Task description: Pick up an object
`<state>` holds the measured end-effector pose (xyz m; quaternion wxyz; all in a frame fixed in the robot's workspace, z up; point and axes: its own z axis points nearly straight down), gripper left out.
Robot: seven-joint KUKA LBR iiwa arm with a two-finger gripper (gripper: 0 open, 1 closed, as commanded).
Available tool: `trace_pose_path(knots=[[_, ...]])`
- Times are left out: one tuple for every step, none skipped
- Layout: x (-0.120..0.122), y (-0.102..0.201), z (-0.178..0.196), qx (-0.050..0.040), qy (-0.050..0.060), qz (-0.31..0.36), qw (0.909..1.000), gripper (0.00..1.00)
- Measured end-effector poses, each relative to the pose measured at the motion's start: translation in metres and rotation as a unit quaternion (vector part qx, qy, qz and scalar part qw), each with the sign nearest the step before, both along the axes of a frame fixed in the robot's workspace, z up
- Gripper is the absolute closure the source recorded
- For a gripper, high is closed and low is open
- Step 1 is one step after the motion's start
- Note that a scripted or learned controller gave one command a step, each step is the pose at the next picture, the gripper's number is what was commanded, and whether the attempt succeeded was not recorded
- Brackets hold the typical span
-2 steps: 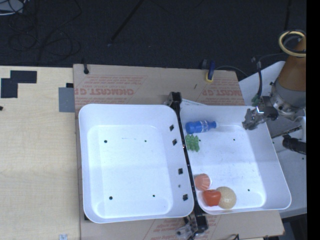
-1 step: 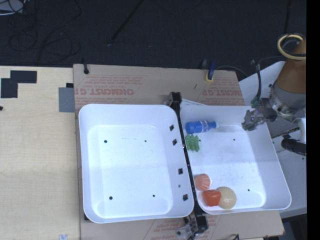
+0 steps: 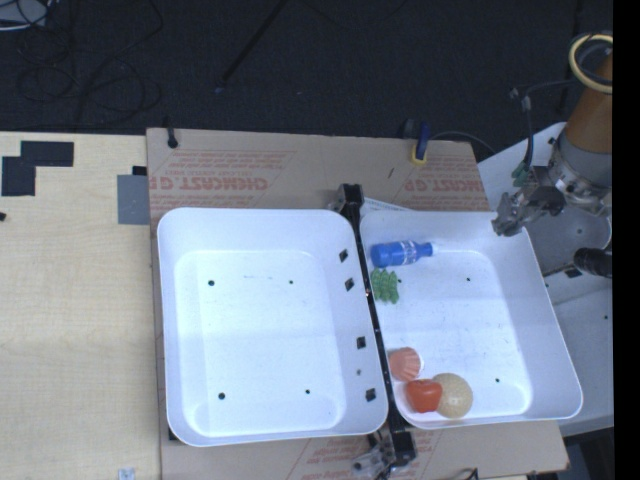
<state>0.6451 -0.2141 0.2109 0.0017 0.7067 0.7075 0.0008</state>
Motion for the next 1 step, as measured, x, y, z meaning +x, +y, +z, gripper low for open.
trace_pose_path(knots=[[-0.0288, 0.0975, 0.0057, 0.0023, 0.004, 0.002, 1.0, 1.0]])
